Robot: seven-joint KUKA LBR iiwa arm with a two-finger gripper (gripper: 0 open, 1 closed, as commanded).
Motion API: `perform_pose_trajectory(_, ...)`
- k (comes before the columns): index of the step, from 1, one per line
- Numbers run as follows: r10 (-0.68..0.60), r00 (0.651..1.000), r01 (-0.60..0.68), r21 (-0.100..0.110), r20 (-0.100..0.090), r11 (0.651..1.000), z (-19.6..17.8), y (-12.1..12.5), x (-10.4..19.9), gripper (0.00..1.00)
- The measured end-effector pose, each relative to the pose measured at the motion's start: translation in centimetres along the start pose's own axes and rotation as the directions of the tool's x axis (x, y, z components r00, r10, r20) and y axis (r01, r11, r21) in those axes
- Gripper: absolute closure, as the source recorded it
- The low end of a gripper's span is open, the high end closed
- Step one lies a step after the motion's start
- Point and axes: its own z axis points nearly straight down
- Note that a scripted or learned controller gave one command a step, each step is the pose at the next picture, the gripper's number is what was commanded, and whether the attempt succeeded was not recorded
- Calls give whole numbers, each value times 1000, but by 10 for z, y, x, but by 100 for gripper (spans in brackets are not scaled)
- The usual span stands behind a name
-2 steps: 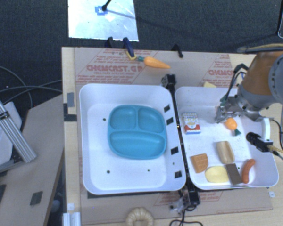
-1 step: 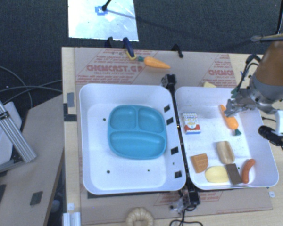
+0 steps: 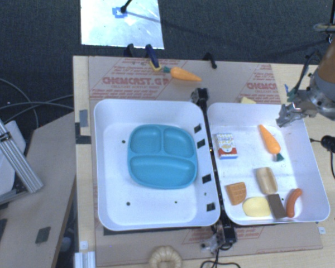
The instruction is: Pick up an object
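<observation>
While left bin [image 3: 109, 166] holds blue plate [image 3: 161, 156], right bin [image 3: 312, 166] holds food

The arm [image 3: 330, 66] is cut off by the right edge.

Orange toy carrot with green tip [image 3: 269, 140] lies slanted in right white bin's [image 3: 315, 166] upper part, untouched.
</observation>
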Motion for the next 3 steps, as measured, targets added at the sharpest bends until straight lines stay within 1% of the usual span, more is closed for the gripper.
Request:
perform_pose_trajectory(1, 0, 1000, 0, 3, -2, 1000, -16, 1, 0, 100)
perform_pose_trajectory(2, -1, 1000, 1, 8, -3, 1000, -14, -36, 27, 100)
perform_pose_trajectory(3, -4, 1000, 4, 8, -4, 1000, -25, -69, 70, 100)
